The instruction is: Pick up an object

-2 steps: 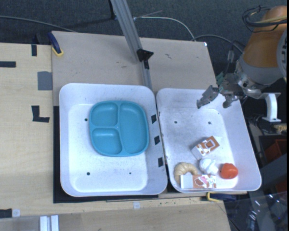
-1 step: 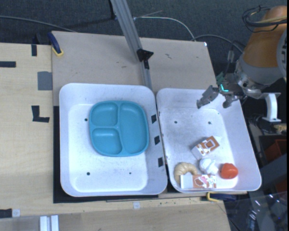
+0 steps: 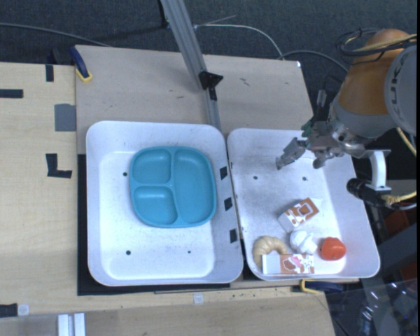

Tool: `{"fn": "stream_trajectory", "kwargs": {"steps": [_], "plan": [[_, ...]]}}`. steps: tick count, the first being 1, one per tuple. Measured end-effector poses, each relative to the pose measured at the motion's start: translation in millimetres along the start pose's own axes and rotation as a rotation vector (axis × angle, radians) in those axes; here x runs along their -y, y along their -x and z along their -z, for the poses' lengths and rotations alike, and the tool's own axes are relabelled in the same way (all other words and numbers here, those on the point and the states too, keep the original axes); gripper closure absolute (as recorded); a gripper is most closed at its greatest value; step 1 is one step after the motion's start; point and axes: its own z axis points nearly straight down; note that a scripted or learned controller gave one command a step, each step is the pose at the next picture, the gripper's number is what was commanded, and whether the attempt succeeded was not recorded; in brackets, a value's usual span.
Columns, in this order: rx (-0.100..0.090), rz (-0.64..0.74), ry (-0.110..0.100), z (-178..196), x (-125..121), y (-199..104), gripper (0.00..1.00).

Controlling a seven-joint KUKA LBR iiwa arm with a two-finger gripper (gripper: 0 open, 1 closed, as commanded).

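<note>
Gripper (image 3: 304, 157) over right bin's (image 3: 266, 187) upper area, fingers apart, nothing between them. Objects clustered at the bin's lower right corner: small carton (image 3: 299, 214), croissant (image 3: 268, 245), tomato (image 3: 332, 248). Bare floor between. Left bin (image 3: 105, 187) holds blue plate (image 3: 173, 187).

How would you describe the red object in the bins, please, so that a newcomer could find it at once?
Start at the right-hand white bin, the one without the blue divided plate. Look to its near right corner, where a small cluster of items lies. The red object is the round one at the cluster's right end, beside a small white piece; nothing else there is red all over.
</note>
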Motion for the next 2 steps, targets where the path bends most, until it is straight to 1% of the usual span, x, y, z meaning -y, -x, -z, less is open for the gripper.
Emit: {"fn": "stream_trajectory", "kwargs": {"steps": [1,2], "plan": [[-0.001,-0.001,-0.003,-65,1,2,0.00],[0.000,0.000,0.005,-114,1,1,0.00]]}}
